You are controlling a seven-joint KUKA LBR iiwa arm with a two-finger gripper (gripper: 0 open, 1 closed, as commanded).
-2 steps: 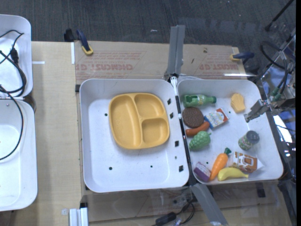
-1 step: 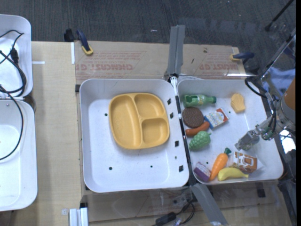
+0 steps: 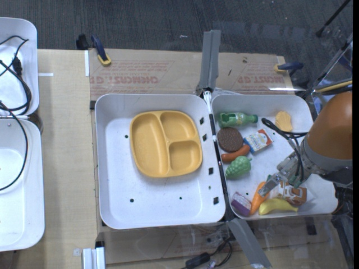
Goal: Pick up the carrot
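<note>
The carrot [image 3: 258, 198] lies in the right bin [image 3: 305, 102], near the front wall. It leans a little, with its thin end down by a purple toy [image 3: 240, 204] and its top end up at the pincer [image 3: 273, 182]. A yellow banana [image 3: 277, 206] lies just beside it, touching its lower part.

The pincer sits right at the top end of the carrot. It is small and partly blurred, so I cannot tell if it is open or closed, or if it has the carrot. The arm [image 3: 335, 133] covers the right side of this bin, and its big orange part is cut off at the edge. A snack packet [image 3: 293, 194] is half hidden under the pincer.

Farther back in the same bin are a green bottle [image 3: 238, 118], a brown cookie [image 3: 229, 139], a small packet [image 3: 258, 140], a thin orange-red toy [image 3: 235, 154] and a bumpy green toy [image 3: 239, 167]. A yellow-orange thing [image 3: 284, 120] near the back is hard to name.

The left bin [image 3: 112, 195] holds a yellow plate [image 3: 166, 143] with three parts. Both bins rest on the desk [image 3: 61, 128].
</note>
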